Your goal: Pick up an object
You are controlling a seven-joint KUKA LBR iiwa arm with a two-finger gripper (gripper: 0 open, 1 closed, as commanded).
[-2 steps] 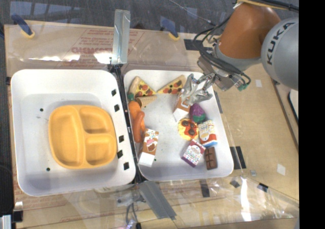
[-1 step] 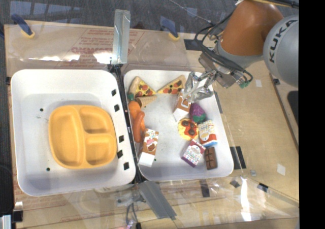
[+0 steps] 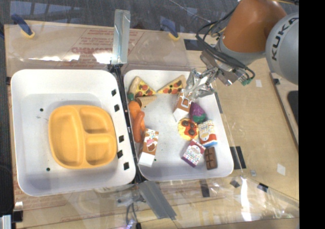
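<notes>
Pincer (image 3: 195, 87) over right bin (image 3: 167, 169) nr brown carton (image 3: 182, 105); can't tell if open/closed.

Two white bins (image 3: 30, 182) are sitting side by side, the left one carrying one yellow tray (image 3: 81, 135). The right one is holding two pizza slices (image 3: 140, 89), two carrots (image 3: 137, 121), four small cartons (image 3: 149, 146) and one chocolate bar (image 3: 210, 158).

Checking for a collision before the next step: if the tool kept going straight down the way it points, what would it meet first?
Most likely the small brown-and-white carton directly beneath the tool in the right bin, with the purple toy just beside it. Depth is hard to judge from this slanted view.
</notes>
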